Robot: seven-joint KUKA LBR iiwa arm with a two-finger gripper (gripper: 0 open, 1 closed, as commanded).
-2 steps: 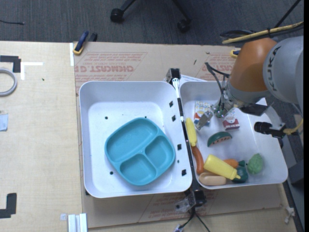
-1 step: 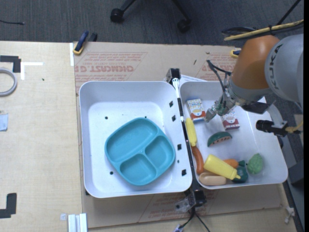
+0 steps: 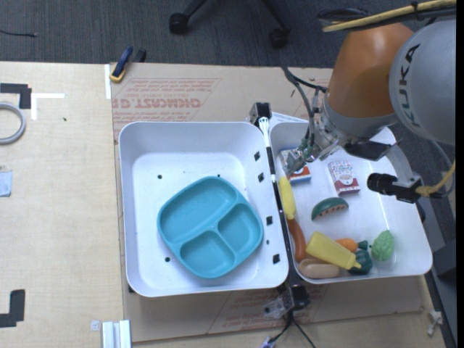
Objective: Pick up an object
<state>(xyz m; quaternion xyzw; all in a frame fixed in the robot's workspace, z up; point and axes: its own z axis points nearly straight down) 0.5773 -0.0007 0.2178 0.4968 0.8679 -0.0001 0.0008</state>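
Camera view | gripper (image 3: 303, 153) above right bin's (image 3: 413, 230) far-left corner, opening unclear | you risk clipping the bin wall.

Grey arm (image 3: 435, 78) lettered KUKA, broad orange band (image 3: 366, 64), dark cables.

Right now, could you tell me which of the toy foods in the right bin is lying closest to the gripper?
The small blue-and-white box, right under the gripper; the red carton and the banana lie farther off.
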